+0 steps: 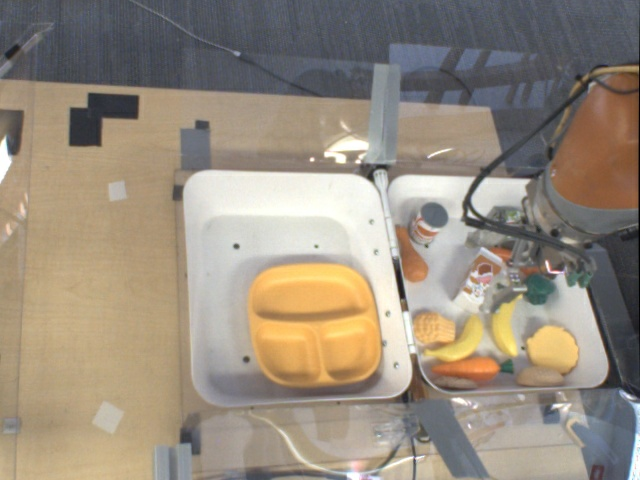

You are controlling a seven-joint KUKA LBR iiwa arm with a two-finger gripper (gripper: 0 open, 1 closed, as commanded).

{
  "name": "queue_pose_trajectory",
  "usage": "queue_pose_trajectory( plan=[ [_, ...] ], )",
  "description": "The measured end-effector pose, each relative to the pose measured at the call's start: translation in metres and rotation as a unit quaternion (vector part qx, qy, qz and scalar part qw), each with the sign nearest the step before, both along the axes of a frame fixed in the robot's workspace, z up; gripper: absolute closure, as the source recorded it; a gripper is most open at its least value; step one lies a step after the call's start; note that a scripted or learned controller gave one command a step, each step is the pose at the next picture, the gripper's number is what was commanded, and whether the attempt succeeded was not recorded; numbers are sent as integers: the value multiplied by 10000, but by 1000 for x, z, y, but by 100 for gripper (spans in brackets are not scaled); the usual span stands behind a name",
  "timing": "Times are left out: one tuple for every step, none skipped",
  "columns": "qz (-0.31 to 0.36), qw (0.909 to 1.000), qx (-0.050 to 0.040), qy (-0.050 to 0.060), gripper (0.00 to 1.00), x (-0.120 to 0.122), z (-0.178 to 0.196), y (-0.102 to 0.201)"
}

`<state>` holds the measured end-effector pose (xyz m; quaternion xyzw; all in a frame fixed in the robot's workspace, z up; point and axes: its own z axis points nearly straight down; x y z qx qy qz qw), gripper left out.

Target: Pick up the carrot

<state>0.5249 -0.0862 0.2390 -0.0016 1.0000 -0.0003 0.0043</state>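
The carrot [466,370], orange with a small green top at its right end, lies flat along the front wall of the right bin [597,313]. It sits just below a banana [459,343]. The gripper [520,270] hangs under the grey wrist and orange band [600,138], over the bin's right half. It is above a white and red carton [480,274] and a dark green item [540,288]. That puts it well behind the carrot and to its right, apart from it.
The right bin also holds a small can [431,221], an orange-brown stick-shaped food [411,254], a waffle piece [432,327], a second banana [506,325], a round yellow item [553,348] and a tan piece [540,375]. A yellow divided plate [314,323] lies in the left bin [215,268].
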Motion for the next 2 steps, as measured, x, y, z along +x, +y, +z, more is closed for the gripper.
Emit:
queue_pose_trajectory(
  plan=[
    [-1145, 9934, 16, 47, 0, -31, -136, 4],
    [-1347, 9909, 12, -23, 0, -34, -149, 3]
  ],
)
